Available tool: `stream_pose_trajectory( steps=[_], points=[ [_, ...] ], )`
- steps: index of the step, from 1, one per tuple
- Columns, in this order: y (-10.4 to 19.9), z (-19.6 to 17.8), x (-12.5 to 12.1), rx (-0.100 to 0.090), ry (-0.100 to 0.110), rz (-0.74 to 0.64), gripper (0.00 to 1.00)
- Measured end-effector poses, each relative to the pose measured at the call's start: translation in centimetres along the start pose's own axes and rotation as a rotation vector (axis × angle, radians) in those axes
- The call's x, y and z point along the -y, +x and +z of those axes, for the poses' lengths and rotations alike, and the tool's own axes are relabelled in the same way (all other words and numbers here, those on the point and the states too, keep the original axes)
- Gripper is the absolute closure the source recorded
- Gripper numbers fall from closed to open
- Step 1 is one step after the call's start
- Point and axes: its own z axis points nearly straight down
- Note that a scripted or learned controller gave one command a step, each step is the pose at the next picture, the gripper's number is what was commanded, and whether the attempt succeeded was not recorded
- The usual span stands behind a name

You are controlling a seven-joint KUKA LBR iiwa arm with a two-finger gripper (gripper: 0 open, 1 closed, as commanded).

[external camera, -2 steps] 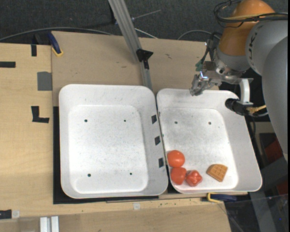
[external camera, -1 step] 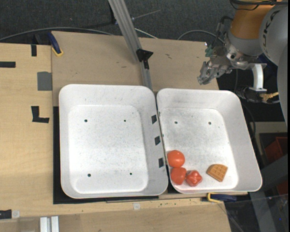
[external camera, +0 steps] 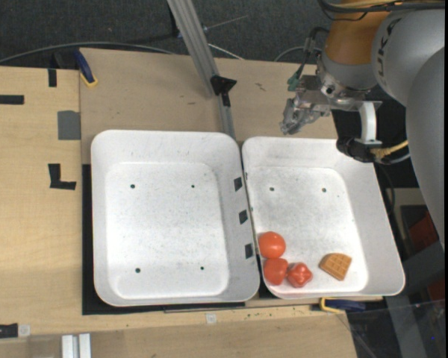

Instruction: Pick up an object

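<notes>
Gripper [external camera: 293,123] hangs above the far rim of the right bin [external camera: 377,222]; finger state cannot be told, nothing visibly held. Objects lie well apart from it, in the near corner: a round orange ball [external camera: 272,245], two glossy red lumps [external camera: 275,271] [external camera: 299,275] touching, and a ridged tan wafer [external camera: 335,265]. Risk: the crowded smooth pieces could slip or scatter against the wall.

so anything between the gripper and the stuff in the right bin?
Nothing visible. The gripper sits at the right white bin's far edge; the round red-orange pieces and tan waffle-like piece lie at its near edge, with bare floor between.
</notes>
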Motion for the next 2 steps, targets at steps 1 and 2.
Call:
stream_pose_trajectory(
  steps=[1, 2],
  points=[
    [5.0, 1.2, 2.1, 0.000, 0.002, 0.000, 1.00],
    [10.6, 0.3, 3.8, -0.001, 0.001, -0.002, 1.00]
  ],
)
